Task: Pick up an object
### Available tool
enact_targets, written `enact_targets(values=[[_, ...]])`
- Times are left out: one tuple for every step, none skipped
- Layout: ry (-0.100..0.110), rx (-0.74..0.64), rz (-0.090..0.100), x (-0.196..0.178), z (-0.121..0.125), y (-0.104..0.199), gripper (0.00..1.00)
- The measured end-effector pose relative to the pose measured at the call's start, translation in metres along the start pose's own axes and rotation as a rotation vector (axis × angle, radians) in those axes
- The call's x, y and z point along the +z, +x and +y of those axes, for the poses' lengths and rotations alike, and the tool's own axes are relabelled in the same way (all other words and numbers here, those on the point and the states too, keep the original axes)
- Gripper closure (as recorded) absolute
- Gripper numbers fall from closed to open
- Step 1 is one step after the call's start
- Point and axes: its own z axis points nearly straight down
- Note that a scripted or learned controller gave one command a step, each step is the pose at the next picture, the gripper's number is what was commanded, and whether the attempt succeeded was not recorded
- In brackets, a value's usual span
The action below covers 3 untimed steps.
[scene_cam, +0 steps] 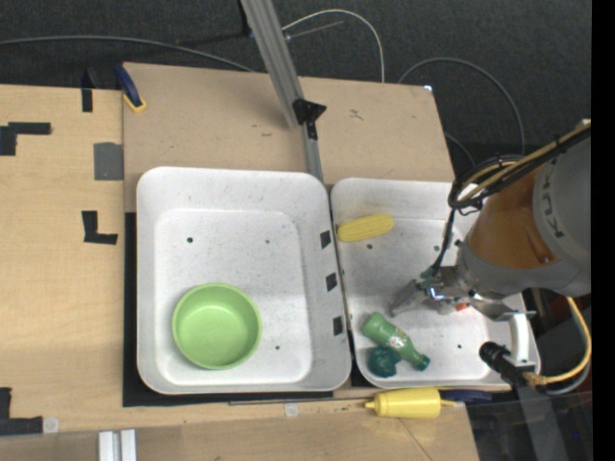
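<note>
No brand, label or writing can be read on anything here. The 2 white bins sit side by side; the left bin [154, 257] holds a green bowl [216, 326]. In the right bin [404, 200] a yellow corn cob [365, 228] lies near the far wall, and a green bottle [393, 338] lies tilted near the front, touching a dark teal piece [383, 360]. The gripper [408, 299] hangs low over the right bin's floor, jaws spread apart with nothing between them. The green bottle lies just beside and in front of the fingertips. A yellow bottle [408, 403] rests on the bench outside the front rim.
</note>
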Motion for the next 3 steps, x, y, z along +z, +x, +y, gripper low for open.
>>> enact_targets(values=[[0.001, 0.0, 0.002, -0.011, 0.0, 0.001, 1.0], [-0.002, 0.0, 0.001, -0.052, 0.001, 0.004, 1.0], [-0.005, 0.0, 0.0, -0.114, -0.001, 0.0, 1.0]])
